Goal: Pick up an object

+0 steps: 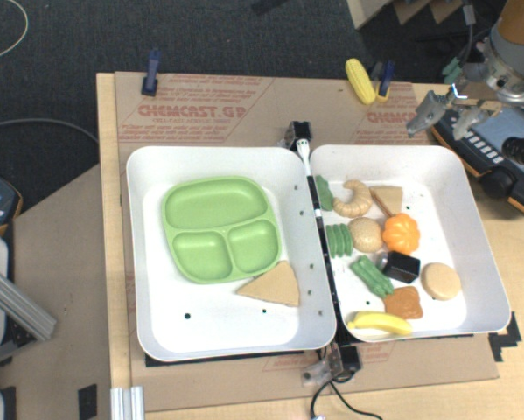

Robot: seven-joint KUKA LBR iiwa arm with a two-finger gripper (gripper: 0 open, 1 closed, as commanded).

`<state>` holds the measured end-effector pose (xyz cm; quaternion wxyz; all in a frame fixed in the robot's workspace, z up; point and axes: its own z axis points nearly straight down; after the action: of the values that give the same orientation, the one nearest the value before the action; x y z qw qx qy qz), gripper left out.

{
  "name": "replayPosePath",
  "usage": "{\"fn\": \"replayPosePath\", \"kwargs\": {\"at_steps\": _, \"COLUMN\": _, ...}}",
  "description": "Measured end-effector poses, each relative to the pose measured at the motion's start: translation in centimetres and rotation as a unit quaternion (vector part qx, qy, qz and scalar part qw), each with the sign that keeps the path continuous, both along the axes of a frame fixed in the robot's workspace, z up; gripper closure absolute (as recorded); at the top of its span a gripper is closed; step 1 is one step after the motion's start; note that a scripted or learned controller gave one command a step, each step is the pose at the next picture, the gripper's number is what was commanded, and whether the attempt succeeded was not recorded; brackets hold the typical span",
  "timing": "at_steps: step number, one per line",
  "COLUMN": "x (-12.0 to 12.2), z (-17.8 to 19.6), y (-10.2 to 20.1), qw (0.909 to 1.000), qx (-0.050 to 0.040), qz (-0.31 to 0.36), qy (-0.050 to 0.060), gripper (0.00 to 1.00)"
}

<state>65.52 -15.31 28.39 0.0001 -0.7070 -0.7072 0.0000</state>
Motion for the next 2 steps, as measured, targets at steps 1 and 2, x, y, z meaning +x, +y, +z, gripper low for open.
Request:
{"fn": "replayPosePath", "kwargs": {"at_steps": 1, "x": 0.1, "z": 1.1, "y": 0.0, "qw": 1.0000, "qx": -0.0006, "qz": 0.001, "qy": -0.002, "gripper": 1.00}}
{"fn": "replayPosePath", "kwargs": {"at_steps": 2, "x": 0.2, "z": -10.8, "y": -4.9, "qw": 1.0000, "qx": 0.0006, "qz": -0.002, "qy": 0.006, "gripper": 1.00}}
